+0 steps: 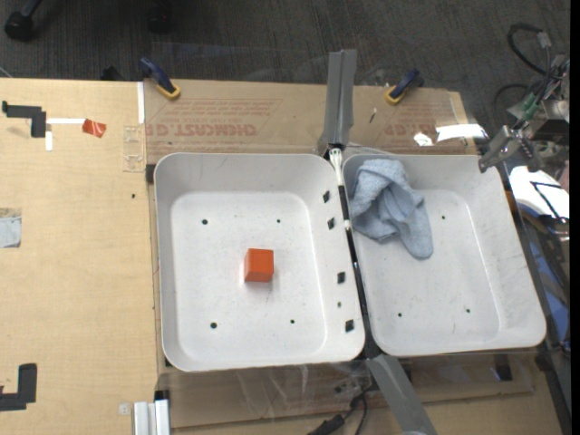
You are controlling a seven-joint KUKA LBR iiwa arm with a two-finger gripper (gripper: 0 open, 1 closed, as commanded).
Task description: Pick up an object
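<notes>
You have nothing picked yet: the block point(259, 265) lies in the left bin point(181, 333), the cloth point(390, 208) in the right bin point(507, 324), both untouched, and I cannot tell the tool's state.

Orange block point(259, 265) stands clear; grey cloth point(390, 208) crowds the divider.

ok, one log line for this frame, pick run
left bin: orange block near centre | right bin: crumpled grey-blue cloth at far-left corner | nothing lifted yet
</notes>
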